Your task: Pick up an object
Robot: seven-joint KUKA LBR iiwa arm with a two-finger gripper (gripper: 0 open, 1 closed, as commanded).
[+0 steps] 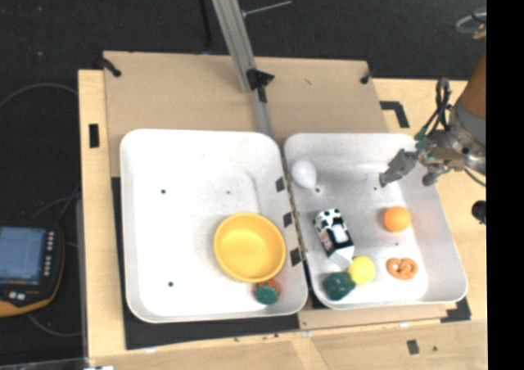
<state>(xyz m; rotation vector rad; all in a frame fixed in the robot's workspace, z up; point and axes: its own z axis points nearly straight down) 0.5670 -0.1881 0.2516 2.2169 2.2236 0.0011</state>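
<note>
Over the right bin's [426, 196] far right edge the gripper [407, 166] hangs empty, fingers apart so it can close on something, likeliest the orange ball [396, 218] lying loose just below it near that bin's right wall.

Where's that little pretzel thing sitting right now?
The pretzel lies in the right bin, near its front right corner, just below the orange ball and right of the yellow ball.
</note>
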